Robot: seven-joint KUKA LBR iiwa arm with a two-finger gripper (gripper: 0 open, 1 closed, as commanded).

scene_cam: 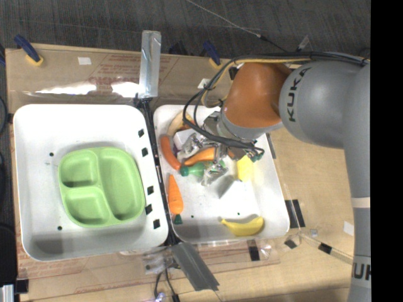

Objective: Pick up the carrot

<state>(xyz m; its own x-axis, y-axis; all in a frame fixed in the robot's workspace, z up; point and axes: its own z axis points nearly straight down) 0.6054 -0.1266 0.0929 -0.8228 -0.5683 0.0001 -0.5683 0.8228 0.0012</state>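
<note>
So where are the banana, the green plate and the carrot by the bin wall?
banana [242, 226]: camera view, middle of its curved body.
green plate [101, 185]: camera view, ridge between its compartments.
carrot [174, 195]: camera view, middle of its orange body.

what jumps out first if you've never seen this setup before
The big grey arm with its orange band reaches in from the right, and its gripper hangs low over the right bin among the toy food. A bright green divided plate sits alone in the left bin. In the right bin, a carrot lies along the left wall and a banana near the front edge.
</note>
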